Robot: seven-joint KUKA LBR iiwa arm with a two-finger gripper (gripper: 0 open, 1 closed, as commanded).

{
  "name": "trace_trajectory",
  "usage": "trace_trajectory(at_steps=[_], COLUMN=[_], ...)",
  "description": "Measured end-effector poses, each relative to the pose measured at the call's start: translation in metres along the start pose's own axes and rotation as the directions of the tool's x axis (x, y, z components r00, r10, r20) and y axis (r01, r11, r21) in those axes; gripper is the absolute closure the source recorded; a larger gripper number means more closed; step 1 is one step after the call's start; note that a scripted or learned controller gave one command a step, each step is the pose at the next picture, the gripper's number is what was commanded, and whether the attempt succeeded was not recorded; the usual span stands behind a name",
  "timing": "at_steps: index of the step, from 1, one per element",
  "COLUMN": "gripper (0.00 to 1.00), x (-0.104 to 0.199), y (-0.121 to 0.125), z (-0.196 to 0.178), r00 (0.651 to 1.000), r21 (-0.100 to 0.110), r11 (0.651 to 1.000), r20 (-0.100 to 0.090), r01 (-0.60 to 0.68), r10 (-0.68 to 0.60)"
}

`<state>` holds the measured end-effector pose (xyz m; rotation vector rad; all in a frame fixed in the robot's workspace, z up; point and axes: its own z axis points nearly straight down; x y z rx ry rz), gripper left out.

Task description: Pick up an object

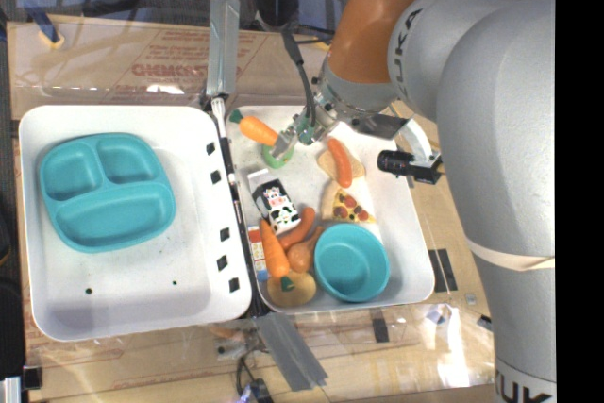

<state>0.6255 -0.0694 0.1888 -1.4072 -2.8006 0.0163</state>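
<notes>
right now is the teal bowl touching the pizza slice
Touching. In the camera view the teal bowl has its upper rim overlapping the lower edge of the pizza slice, with no white bin floor between them.

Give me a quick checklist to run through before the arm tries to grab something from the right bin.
1. Gripper is above the right bin: ok.
2. A target is close: the carrot lies just beside the gripper: ok.
3. Finger opening: cannot tell.
4. Something already held: cannot tell.
5. Room around the carrot: it lies apart from the hot dog and the milk carton: ok.
6. Carrot sits near the bin's wall, so a finger might hit it: cannot tell.
</notes>
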Motion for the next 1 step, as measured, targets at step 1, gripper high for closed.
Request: trace_trajectory(at_steps=[1], gripper=[1.00], x=[0.0064], y=[0.0171], z=[0.0052], r00=[0.912], r21=[0.033], r11=[0.911], r20=[-0.006], r01=[-0.410], r10=[0.411])
